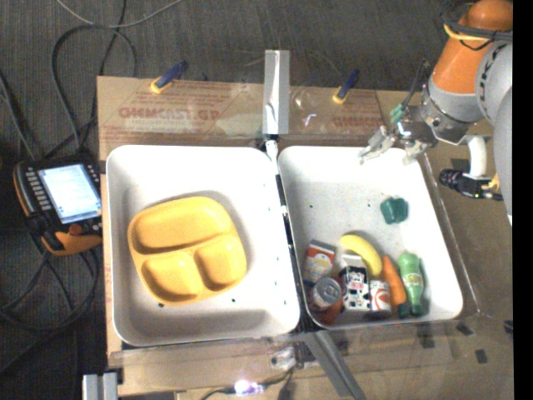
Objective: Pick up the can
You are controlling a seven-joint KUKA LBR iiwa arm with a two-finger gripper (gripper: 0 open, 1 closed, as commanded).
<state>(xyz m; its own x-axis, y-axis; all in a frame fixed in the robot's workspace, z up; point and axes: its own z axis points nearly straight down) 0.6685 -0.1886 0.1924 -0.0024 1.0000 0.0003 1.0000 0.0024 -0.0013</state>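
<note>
You're at the approach step: gripper (386, 144) hangs w/ fingers apart, nothing in them, over the right bin's (350, 192) far edge, so next bring it down to the can (326, 292) in the near-left pile, beside the banana (363, 252).

Two bins side by side, stuff crowded in the right one

Left bin (117, 223) holds a divided tray (187, 247). In the right bin (333, 182), the can (326, 291) sits at the near edge beside a carton (319, 262), with a banana (363, 252) behind and a bottle (410, 280) further right. The gripper (391, 140) hangs over that bin's far rim.
</note>
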